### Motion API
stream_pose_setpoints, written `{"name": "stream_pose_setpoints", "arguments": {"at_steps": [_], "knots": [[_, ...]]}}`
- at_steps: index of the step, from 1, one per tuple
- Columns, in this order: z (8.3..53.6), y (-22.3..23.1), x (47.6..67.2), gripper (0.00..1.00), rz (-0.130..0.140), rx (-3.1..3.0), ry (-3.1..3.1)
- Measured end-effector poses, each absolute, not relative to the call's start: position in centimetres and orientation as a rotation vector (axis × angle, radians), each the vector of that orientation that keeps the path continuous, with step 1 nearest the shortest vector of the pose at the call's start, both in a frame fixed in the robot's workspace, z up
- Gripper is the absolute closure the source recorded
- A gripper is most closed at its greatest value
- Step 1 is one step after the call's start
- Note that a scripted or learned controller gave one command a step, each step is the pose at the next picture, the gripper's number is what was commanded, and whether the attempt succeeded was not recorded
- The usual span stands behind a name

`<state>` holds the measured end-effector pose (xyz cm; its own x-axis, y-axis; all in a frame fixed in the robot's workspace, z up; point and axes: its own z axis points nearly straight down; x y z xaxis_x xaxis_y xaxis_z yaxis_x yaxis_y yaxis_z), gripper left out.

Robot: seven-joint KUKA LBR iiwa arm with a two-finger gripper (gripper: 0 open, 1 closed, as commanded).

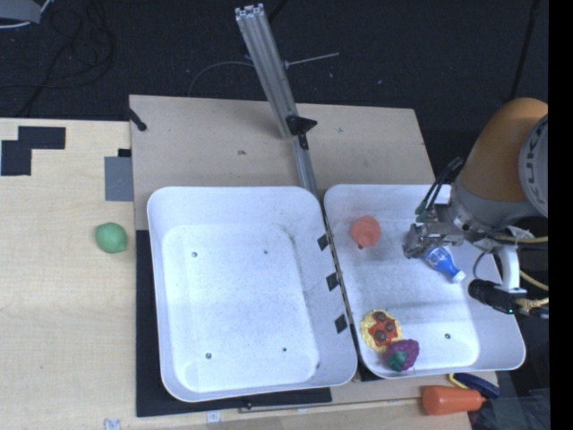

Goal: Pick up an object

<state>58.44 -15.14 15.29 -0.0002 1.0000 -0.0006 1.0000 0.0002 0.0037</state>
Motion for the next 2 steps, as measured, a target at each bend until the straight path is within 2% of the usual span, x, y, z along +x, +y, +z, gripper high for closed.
{"name": "stream_pose_setpoints", "arguments": {"at_steps": [1, 2], "knots": [[20.4, -15.2, 58.5, 1.00, 0.003, 2.220, 2.219], [19.8, -10.3, 58.2, 1.00, 0.000, 2.219, 2.226]]}}
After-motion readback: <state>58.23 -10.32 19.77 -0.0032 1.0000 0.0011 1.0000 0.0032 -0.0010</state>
